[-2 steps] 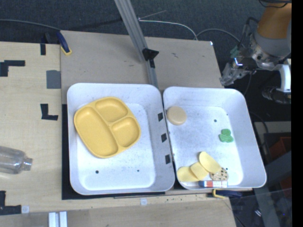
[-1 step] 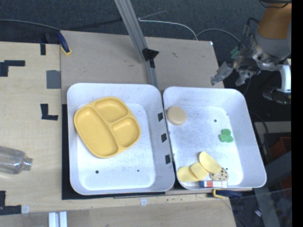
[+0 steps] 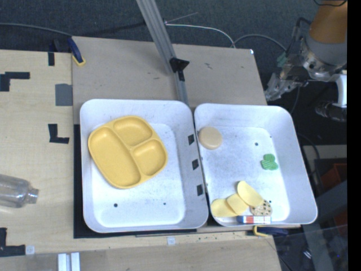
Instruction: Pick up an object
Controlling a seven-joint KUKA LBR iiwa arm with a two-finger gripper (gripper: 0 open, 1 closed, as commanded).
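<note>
The right bin (image 3: 293,130) holds a tan round disc (image 3: 210,138) near its back left corner and a small green piece (image 3: 269,162) toward its right side. Flat yellow pieces (image 3: 237,201), a speckled cookie-like piece (image 3: 262,209) and a small red, white and blue item (image 3: 248,219) are clustered at the front. A yellow divided plate (image 3: 127,150) lies in the left bin (image 3: 169,208). My gripper (image 3: 280,82) hangs outside the bins, above the bench's edge beyond the right bin's back right corner, well apart from every object.
A slanted metal post (image 3: 159,31) crosses the bench behind the bins and ends near the wall they share. A clear bottle (image 3: 17,191) lies at the far left. A blue and yellow clip (image 3: 76,52) sits at the bench's back left.
</note>
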